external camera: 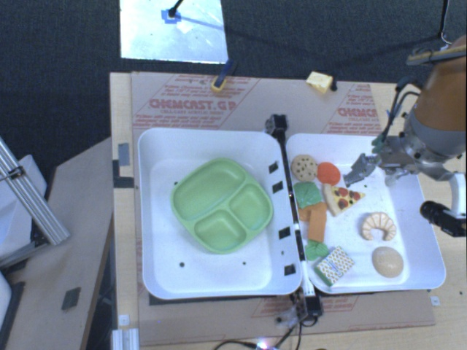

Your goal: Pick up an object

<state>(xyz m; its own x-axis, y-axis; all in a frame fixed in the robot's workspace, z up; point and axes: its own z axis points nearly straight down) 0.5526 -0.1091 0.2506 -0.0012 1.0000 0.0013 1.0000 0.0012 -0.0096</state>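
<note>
Nearest, a checked green-and-white packet point(335, 264) lies untouched; the end effector point(359, 170), grip state unclear, should centre above the triangular pizza slice point(341, 197).

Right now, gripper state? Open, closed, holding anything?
Gripper: fingers open, nothing between them; it hangs over the right bin, just right of the tomato and above the pizza slice.

The right shallow white bin point(435, 265) is crowded along its left half by toy food: a cookie point(303, 168), tomato point(328, 173), pizza slice point(342, 198) and croissant point(379, 226). Open floor is left along its right wall. The left white bin point(157, 268) is occupied centrally by a green divided plate point(221, 205), with bare margins around it.
</note>
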